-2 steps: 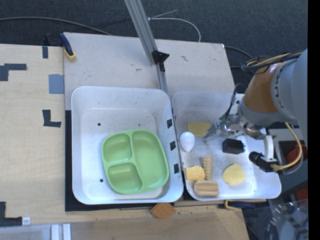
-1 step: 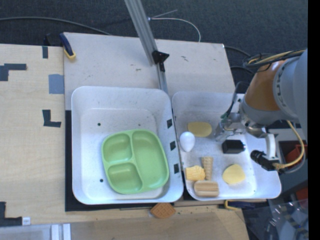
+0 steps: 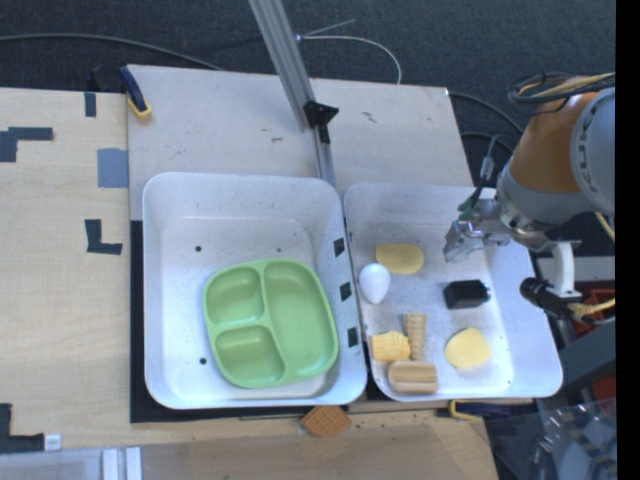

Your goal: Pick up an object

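floor (image 3: 150, 13): dark carpet, thin cables lying across it
surface (image 3: 60, 268): light wood, grey and black tape marks at left
board (image 3: 230, 118): pale, scuffed, under the bins
pole (image 3: 280, 43): grey metal, slanting in from top
light: even, soft shadows

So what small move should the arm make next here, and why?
Probably lower the gripper toward the black block just below it in the view. It hovers over the right bin holding nothing visible, and that block lies nearest, apart from the other items.
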Robot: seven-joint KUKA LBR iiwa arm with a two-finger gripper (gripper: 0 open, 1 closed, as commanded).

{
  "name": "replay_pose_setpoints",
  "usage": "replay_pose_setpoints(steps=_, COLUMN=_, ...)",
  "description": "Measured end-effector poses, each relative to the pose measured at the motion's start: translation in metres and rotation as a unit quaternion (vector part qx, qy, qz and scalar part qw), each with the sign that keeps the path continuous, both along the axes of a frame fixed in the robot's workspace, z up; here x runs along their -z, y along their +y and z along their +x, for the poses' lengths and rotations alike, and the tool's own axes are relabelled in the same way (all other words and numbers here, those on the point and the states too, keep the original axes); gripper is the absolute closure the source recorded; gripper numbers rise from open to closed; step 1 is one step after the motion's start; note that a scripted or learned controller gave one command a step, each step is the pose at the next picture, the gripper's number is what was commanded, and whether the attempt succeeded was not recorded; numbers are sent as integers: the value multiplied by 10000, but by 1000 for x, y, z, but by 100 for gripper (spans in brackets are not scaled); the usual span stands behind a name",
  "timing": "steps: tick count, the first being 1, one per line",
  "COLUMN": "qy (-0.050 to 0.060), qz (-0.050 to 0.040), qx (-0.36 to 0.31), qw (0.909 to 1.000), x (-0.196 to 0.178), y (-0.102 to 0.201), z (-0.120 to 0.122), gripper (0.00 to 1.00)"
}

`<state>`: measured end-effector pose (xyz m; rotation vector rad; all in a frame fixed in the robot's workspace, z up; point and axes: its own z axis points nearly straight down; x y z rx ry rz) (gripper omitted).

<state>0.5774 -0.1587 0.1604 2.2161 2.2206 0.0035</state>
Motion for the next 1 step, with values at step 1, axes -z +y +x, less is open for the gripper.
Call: replay_pose_setpoints(steps=1, qy=2, qz=1, qx=1, qw=10000, x=-51, y=0, z=1, gripper=100)
